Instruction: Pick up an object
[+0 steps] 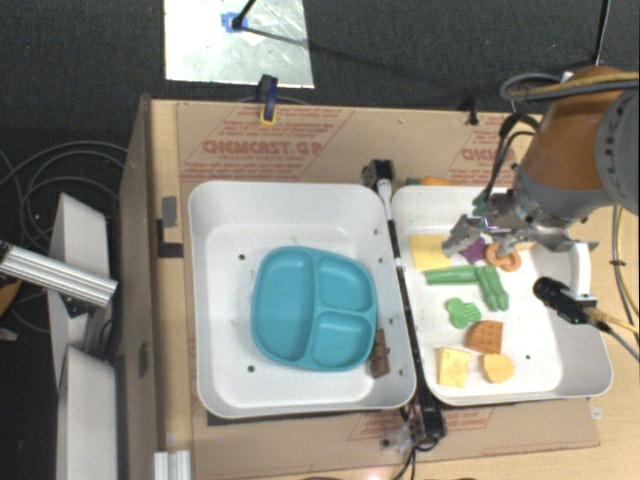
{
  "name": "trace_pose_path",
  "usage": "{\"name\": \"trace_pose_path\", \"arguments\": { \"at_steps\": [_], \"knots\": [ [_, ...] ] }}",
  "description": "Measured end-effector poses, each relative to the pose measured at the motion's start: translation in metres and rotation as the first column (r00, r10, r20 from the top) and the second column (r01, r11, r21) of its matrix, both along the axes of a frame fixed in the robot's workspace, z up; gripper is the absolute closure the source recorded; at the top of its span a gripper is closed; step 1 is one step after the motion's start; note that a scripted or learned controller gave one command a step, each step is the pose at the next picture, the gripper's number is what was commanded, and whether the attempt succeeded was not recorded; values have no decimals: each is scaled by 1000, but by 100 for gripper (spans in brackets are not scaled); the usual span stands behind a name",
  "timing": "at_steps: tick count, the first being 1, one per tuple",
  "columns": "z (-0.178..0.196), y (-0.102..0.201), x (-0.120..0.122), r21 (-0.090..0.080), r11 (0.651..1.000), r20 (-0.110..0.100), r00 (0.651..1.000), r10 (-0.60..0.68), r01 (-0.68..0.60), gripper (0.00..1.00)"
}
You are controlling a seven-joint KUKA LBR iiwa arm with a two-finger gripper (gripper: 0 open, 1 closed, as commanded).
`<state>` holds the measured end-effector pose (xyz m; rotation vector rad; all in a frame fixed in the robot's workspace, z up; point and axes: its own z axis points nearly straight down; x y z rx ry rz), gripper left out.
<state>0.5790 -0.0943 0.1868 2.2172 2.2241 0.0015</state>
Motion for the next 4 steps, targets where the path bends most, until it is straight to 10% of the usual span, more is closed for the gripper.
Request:
{"name": "trace_pose_path", "arguments": {
  "at_steps": [1,2,3,4],
  "knots": [
    [-107,-27,-35,0,1000,-6,1000,-5,5,0],
    [-103,-9,-84,2,1000,-6,1000,-3,3,0],
    [-38,-39,-25,-4,1000,9,1000,1,-1,0],
    [-106,-13,-63,2,1000,-5,1000,-1,1,0]
  ]
}}
